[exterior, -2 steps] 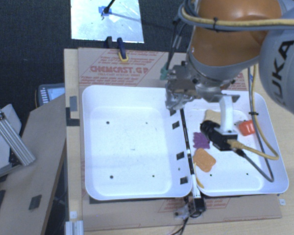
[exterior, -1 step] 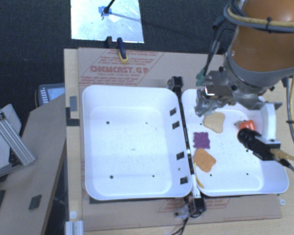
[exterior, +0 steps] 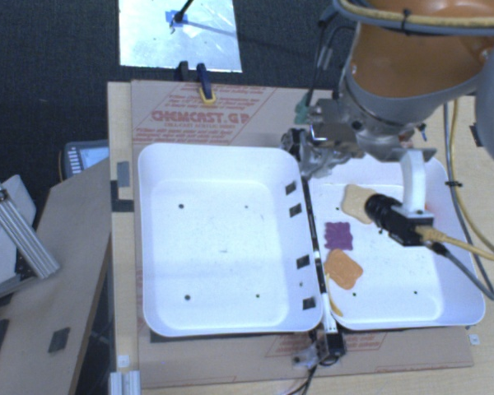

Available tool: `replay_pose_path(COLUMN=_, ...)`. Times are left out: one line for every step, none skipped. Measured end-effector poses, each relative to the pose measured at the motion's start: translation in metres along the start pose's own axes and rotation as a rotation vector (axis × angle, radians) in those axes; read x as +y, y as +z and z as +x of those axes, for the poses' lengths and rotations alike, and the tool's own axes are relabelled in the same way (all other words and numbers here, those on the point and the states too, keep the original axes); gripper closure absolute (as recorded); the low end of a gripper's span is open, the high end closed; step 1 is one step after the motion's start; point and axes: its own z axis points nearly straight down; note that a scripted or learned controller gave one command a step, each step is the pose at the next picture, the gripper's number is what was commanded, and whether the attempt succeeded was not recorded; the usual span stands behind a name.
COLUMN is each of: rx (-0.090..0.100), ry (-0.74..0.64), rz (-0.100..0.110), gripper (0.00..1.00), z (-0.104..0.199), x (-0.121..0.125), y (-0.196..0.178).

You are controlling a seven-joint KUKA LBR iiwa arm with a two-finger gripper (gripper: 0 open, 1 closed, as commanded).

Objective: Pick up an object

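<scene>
The gripper is a cluster of dull metal and black fittings under the glossy orange band of the arm, hanging over the rear left corner of the right bin, just beside the hinged seam where the two bins meet; whether it is spread or pressed together cannot be told, since the wrist body covers it from above, and nothing can be seen held in it. A white bracket runs down from the wrist to a black cylindrical part with a yellow cable trailing off toward the right. In the right bin, near that black part, lies a pale tan piece with rounded corners, partly covered by it. Just in front lies a small purple square with a rough, fuzzy-looking surface, and touching or almost touching its front edge is an orange flat piece, rounded and matte. The left bin is smooth white plastic with rounded corners, a few dark dots and faint specks on its floor. Both bins rest on a brown cardboard sheet with red printing, laid on the worktop
</scene>
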Motion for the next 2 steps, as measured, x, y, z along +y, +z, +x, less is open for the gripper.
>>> replay_pose_path(rx=0.002, ry=-0.003, rz=-0.003, gripper=1.00, z=0.0426, x=-0.0249, y=-0.0503)
replay_pose_path(rx=0.000, ry=0.002, rz=0.001, gripper=0.00, z=0.0399, x=-0.0240, y=-0.0476)
